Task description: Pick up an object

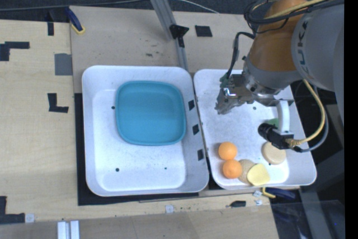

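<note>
My gripper [225, 103] hangs over the upper left part of the right bin [246, 126], pointing down at the bare white floor there. Nothing shows between its fingers. Two orange balls [227, 150] [231, 168] lie near the bin's front, below the gripper and apart from it. Beside them sit a yellow round piece [258, 174], a beige round piece [273, 153] and a tan piece [245, 168] partly under the yellow one. A small green thing [272, 122] peeks out from behind the arm's fittings.
The left bin [98, 137] holds a blue square plate [150, 112]. A slanted metal pole [162, 8] rises behind the bins. The arm's orange band [277, 36] and grey body cover the right bin's far right side. Cables loop around the wrist.
</note>
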{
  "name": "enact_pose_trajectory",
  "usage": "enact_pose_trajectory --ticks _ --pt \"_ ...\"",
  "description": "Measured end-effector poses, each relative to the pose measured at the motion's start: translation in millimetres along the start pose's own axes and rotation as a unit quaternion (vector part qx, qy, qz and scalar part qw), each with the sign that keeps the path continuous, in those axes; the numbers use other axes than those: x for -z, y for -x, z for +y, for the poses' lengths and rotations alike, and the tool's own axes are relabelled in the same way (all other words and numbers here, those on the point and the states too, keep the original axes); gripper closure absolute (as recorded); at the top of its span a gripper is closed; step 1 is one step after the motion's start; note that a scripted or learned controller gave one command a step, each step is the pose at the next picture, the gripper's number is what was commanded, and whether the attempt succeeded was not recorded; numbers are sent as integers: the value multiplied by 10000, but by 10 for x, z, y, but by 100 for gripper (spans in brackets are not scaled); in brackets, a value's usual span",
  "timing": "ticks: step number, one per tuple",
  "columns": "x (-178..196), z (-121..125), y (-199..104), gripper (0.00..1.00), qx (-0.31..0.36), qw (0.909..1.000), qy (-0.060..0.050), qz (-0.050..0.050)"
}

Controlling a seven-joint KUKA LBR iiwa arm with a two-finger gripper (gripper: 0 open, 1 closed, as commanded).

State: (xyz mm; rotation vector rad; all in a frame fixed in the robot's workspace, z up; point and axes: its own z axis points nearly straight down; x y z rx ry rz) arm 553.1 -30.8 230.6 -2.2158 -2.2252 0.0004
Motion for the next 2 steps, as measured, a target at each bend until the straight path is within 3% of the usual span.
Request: enact_pose_trajectory --ticks 2 --pt "-11 -91 -1217 100 6 10000 1 1"
